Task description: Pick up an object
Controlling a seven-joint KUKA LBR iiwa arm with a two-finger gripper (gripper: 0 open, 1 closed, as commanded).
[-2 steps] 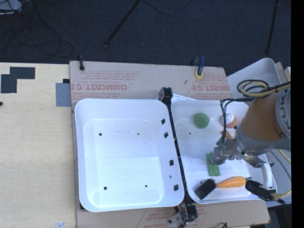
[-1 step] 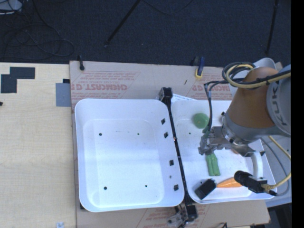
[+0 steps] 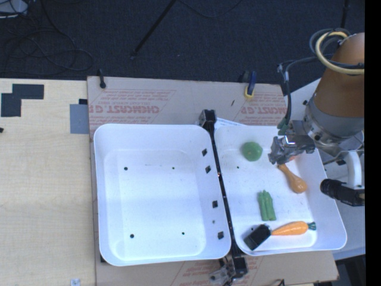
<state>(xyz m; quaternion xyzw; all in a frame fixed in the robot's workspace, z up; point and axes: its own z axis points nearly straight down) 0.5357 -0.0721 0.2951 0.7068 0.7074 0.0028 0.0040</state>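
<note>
A: Gripper [image 3: 284, 154] status?
B: Over the right bin [image 3: 333, 234]; whether it is open or closed, cannot tell. It sits just beside the tan wooden piece [image 3: 292, 179].
A: Others, relative to that piece?
B: Green ball [image 3: 252, 151] up-left; green pod [image 3: 266, 205], carrot [image 3: 290, 229], black block [image 3: 257, 237] below.

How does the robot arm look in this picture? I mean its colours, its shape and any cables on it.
The arm is a thick rounded column, grey below with an orange band on top. A pale yellowish cable loops around the orange part, and a thin dark cable hangs down its left side. The gripper at its end is small, metallic grey, with dark parts.
</note>
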